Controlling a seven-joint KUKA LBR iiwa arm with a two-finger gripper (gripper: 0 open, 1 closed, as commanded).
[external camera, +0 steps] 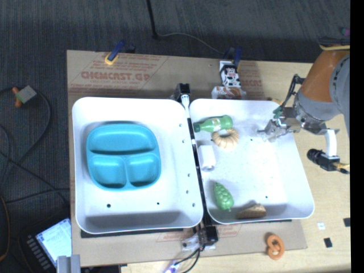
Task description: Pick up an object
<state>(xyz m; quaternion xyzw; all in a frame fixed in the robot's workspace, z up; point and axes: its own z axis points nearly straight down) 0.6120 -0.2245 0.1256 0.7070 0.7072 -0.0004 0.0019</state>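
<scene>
In the camera view, the gripper (277,127) sits at the upper right of the right bin (284,178), low over the bin's bare floor near its right wall, with the grey arm and its orange band (318,75) rising behind it toward the frame's right edge. It is too small and blurred to tell whether the jaws stand apart or closed, and nothing can be seen between them. The things worth picking lie well to its left: a green bottle (213,124) lying on its side near the bin's top left corner, a tan ring-shaped piece (227,139) touching it just below, a small white cylinder (206,157) against the divider, a knobbly green object (223,196) lower down, and a brown piece (251,211) near the bottom rim. The left bin (170,118) holds a blue compartment tray (121,155). Judging from this, the arm is between approach and grasp with no object secured. To do it well, it should travel left and choose an isolated target; the knobbly green object or the white cylinder look easier than the bottle and ring, which crowd each other. Aligning the jaws across the narrow width before descending would guard against a glancing miss.
</scene>
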